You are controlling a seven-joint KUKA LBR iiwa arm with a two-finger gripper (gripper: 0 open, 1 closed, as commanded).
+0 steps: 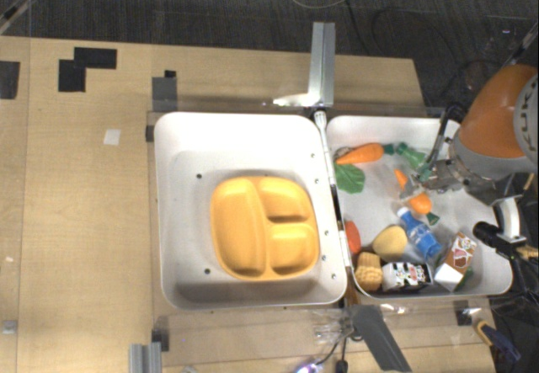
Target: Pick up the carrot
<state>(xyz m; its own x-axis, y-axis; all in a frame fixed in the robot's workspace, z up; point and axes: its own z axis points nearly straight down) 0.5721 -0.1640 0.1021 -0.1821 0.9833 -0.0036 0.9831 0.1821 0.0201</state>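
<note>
Hovering at the right side of the right bin (502, 282), my end effector (434, 176) sits low among the clutter, with the orange band of my arm (497, 123) bulking over it, and from this slanted view I cannot tell how it is set or whether anything is in it. The carrot (360, 154) lies near the bin's upper-left corner, orange body pointing left and slightly down, just above a dark green leafy toy (350, 180) and well apart from where I am. Nearest me are a small orange piece (420, 205) and a slim orange sliver (401, 179), and there lies my main worry: both share the carrot's colour, so a descent here would likely close on the wrong thing. A blue bottle (420, 237), a yellowish potato-like lump (389, 240) and a small milk carton (407, 276) crowd the lower half, and dragging across them could scatter the pile. Reaching the carrot also means working close to the wall between the bins, where I judge a finger could catch the rim or pinch the green toy along with it. The left bin (181, 194) holds a yellow divided tray (263, 224), which plays no part.
</note>
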